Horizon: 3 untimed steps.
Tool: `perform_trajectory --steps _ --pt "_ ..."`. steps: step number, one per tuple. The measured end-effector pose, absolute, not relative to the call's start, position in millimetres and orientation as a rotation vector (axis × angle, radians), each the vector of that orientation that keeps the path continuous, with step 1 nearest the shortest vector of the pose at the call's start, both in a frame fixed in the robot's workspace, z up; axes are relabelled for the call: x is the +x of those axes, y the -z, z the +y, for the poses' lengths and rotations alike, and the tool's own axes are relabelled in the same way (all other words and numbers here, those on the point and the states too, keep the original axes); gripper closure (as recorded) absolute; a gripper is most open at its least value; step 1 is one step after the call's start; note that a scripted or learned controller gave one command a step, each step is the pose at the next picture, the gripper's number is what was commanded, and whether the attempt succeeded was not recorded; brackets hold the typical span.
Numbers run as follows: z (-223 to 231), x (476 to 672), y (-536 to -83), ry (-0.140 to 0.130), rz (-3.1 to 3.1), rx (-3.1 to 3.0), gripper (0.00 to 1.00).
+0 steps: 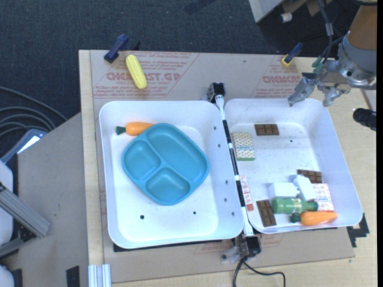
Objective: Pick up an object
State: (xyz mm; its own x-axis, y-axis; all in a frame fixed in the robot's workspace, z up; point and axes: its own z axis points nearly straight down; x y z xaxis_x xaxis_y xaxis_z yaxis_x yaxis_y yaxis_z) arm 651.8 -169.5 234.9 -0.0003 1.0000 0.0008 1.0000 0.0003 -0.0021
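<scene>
My gripper (313, 97) hangs open over the far rim of the right bin (341, 154), its two fingers spread with nothing between them. In that bin lie a brown chocolate bar (267, 130) just below and left of the gripper, a patterned packet (243, 146) by the left wall, and a second chocolate bar (309, 176). At the near end a green bottle (292, 205), an orange carrot (318, 217), a white box (284, 190) and a brown bar (266, 213) lie crowded together.
The left bin (114, 208) holds a blue divided plate (166, 162) and a small carrot (134, 128). A yellow corn cob (136, 71) and a blue clamp (115, 48) lie on the board behind it. Another clamp (291, 54) sits behind the right bin.
</scene>
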Motion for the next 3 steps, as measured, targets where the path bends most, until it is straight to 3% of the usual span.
perform_trajectory --steps 1,2,3 --pt "-129 666.4 -84 0.0 -2.223 -2.22 0.0" --pt "-130 668.4 -98 0.005 -2.228 -2.223 1.0" --pt "-209 631.8 -85 -0.002 -2.219 -2.219 1.0"
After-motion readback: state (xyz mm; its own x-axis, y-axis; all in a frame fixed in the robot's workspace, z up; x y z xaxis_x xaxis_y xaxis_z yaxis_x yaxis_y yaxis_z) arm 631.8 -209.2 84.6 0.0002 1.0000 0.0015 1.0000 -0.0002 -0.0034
